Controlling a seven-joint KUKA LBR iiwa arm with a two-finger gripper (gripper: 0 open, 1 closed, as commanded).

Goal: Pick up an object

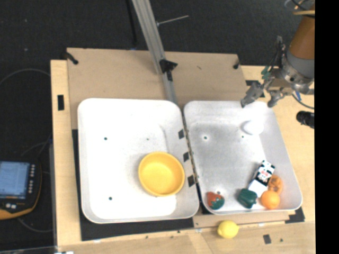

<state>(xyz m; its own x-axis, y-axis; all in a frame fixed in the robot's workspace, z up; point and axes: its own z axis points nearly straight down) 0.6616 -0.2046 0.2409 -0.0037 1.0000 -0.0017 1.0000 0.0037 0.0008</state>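
- Here, your gripper (260, 98) hangs spread open and unladen over the right bin's (228, 142) far corner.
- The black-and-white carton (263, 172) lies with its long axis running diagonally, beside the orange (270, 199).

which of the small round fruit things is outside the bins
The yellow lemon, lying on the bench below the right bin; the orange fruit sits inside that bin's corner.

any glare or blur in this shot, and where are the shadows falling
In the camera view the light is even and soft; the right bin shows a mottled grey sheen on its floor, and a pale blurry patch lies near its far right corner. The yellow bowl casts a faint shadow in the left bin. The claw and the small items look slightly soft, low in detail.
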